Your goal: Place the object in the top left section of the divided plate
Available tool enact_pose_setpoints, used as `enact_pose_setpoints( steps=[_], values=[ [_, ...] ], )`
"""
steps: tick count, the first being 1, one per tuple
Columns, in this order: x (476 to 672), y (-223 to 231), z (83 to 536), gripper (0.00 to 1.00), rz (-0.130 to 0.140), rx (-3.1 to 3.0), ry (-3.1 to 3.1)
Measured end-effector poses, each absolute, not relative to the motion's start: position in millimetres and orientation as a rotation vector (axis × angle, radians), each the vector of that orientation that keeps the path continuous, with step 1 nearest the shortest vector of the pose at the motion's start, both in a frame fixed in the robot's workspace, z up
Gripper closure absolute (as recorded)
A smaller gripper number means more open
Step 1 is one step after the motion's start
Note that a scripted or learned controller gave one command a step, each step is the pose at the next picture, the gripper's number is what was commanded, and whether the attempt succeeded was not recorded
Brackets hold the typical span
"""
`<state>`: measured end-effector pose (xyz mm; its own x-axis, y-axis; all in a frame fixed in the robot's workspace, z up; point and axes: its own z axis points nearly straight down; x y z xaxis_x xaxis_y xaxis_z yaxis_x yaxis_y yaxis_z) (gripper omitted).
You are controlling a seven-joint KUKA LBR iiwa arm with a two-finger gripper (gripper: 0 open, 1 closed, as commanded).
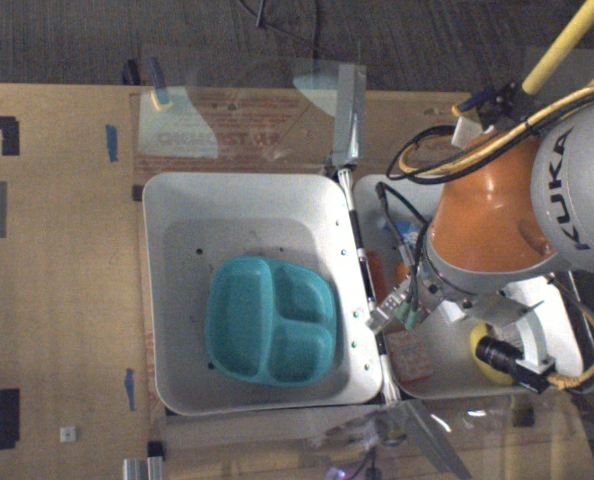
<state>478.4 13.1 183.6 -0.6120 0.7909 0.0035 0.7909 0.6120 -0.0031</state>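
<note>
A teal divided plate point(271, 319) lies in the left white bin point(177, 218), with one long section on its left and two smaller ones on its right; all its sections look bare. My gripper point(398, 311) hangs low over the left edge of the right bin point(377, 193), mostly hidden under the orange and grey wrist. Just below it lies a brown, flat object point(410, 357). I see nothing held by the gripper.
In the right bin a yellow object point(480, 352) lies at the front, a small orange-red piece point(375, 266) sits by the left wall, and a blue item point(408, 235) peeks out under the arm. The rims of both bins meet beside the gripper.
</note>
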Motion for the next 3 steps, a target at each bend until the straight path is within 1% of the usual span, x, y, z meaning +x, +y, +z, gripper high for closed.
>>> enact_pose_setpoints(
  steps=[1, 2, 3],
  values=[
    [512.5, 76.7, 183.7, 1.00, 0.000, -1.417, -2.803],
    [484.3, 92.1, 221.0, 1.00, 0.000, -1.307, -2.856],
    [478.6, 39.6, 183.7, 1.00, 0.001, -0.998, -2.975]
  ],
)
